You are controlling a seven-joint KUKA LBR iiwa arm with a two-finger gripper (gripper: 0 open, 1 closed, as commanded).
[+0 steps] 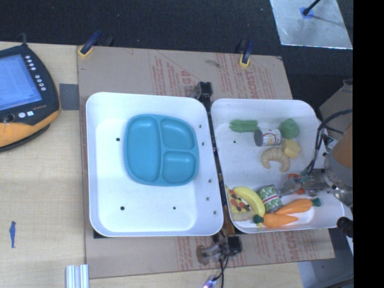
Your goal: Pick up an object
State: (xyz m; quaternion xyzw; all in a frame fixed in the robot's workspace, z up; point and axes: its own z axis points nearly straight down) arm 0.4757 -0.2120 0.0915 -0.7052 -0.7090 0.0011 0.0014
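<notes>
Orange carrot [289, 212] lies in the right bin [264, 105], at its near right corner, long axis running left to right and tilted slightly. Just left of the carrot sit a green packet [269, 195] and a banana [251, 199]. The hand [305, 183] hangs just above the carrot's right end, toward the bin's right wall. Whether it is spread or pressed together cannot be told.

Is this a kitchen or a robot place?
Probably a robot lab, not a kitchen. Two white bins sit clamped on a workbench, a control tablet lies beside them, and the food, like the carrot and banana, looks like toys.
</notes>
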